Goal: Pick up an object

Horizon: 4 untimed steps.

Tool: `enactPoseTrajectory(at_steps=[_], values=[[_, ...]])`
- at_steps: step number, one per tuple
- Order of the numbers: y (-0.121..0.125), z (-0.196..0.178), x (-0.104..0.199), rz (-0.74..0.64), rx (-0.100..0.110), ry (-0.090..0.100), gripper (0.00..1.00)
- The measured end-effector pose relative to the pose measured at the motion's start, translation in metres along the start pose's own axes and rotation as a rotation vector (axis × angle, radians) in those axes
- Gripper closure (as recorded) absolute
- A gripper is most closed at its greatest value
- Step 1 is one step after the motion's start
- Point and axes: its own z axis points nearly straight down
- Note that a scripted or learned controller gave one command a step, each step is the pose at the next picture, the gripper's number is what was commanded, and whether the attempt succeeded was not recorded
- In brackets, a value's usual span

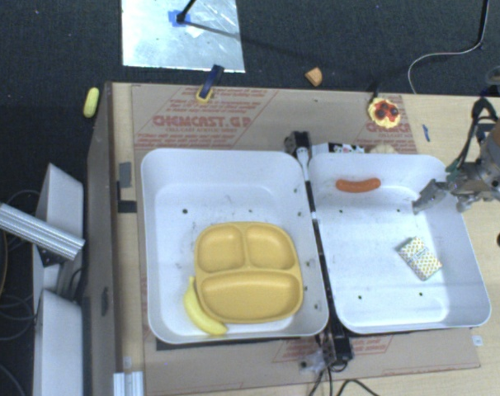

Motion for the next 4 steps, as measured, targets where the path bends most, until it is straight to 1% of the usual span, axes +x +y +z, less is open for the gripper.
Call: enactPoseTrajectory(at_steps=[1, 2, 3, 4], values=[[0.092, 0.055, 0.013, -0.001, 0.005, 0.002, 0.0], [0.103, -0.034, 0.055, -0.003, -0.002, 0.001, 0.0], [0.102, 0.107, 0.027, 0.001, -0.003, 0.0, 0.0], [0.053, 0.045, -0.001, 0.002, 0.001, -0.001, 0.0]])
